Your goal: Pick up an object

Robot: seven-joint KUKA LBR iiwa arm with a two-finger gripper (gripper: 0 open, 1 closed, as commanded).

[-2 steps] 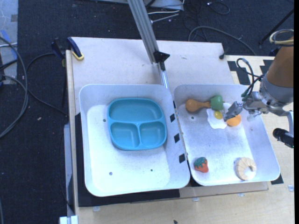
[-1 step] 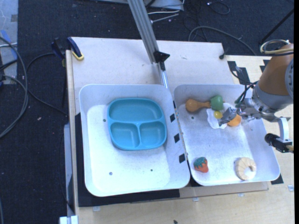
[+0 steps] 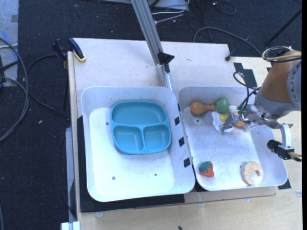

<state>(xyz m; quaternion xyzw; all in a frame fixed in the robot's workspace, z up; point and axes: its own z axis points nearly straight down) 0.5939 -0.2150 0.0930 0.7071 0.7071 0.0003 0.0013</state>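
Observation:
The right bin (image 3: 268, 150) holds several small objects. A tan, pear-shaped toy (image 3: 201, 109) lies near its back edge, with a green ball (image 3: 222, 103) and a yellow piece (image 3: 223, 116) beside it. My gripper (image 3: 231, 123) is low in the bin, right of the yellow piece, over a small white crumpled object (image 3: 224, 126). A red strawberry toy (image 3: 206, 168) lies near the front left of this bin. A beige pastry toy (image 3: 252, 172) sits at the front right.
The left bin (image 3: 96, 176) holds a blue divided plate (image 3: 141, 127). A slanted metal pole (image 3: 149, 28) rises behind the bins. The arm's grey and orange wrist (image 3: 280, 87) hangs over the right bin's far right corner. Cables lie on the floor around the bench.

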